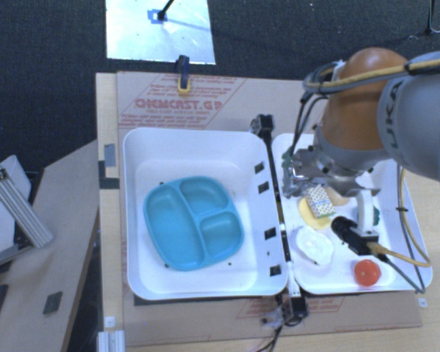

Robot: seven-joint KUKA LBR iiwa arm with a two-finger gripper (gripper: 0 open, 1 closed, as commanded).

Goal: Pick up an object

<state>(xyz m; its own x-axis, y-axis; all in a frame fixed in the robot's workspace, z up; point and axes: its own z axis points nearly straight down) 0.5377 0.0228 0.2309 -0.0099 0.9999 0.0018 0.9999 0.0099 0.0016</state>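
Camera view looks down on the end effector (pixel 313 191) low in the right bin (pixel 409 229), over a checkered sponge (pixel 320 201); its grip cannot be judged. Nothing looks lifted: the orange ball (pixel 367 271) sits at five o'clock, the white object (pixel 314 245) at six.

Two smooth white plastic bins (pixel 198 141) on a matt wooden bench (pixel 66 196); a glossy blue plastic divided tray (pixel 194 222); a shiny metal sheet (pixel 160 19) on dark rough carpet (pixel 37 50)
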